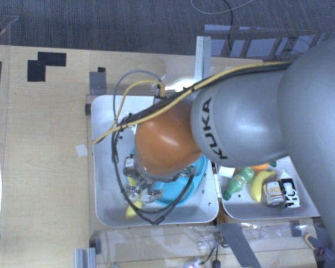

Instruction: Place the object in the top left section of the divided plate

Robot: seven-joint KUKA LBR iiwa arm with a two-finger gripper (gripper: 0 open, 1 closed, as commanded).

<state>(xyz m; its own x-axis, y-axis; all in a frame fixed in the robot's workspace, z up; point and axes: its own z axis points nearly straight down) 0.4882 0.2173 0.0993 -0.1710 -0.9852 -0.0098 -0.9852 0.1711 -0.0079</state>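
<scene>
The arm's orange band and grey body cover most of the left bin [107,149]. Below the band the gripper [140,194] reaches down over the near left part of a blue divided plate [188,184], of which only a curved rim strip shows. A yellow object [132,210] peeks out just under the gripper, on the bin floor by the plate's near left edge. Whether that object sits between the fingers is hidden by the wrist and cables.
The right bin [257,208] holds a green bottle [237,182], a yellow banana [259,184], an orange piece behind it and a small printed box [276,193]. Black and yellow cables [123,110] loop over the left bin's far side.
</scene>
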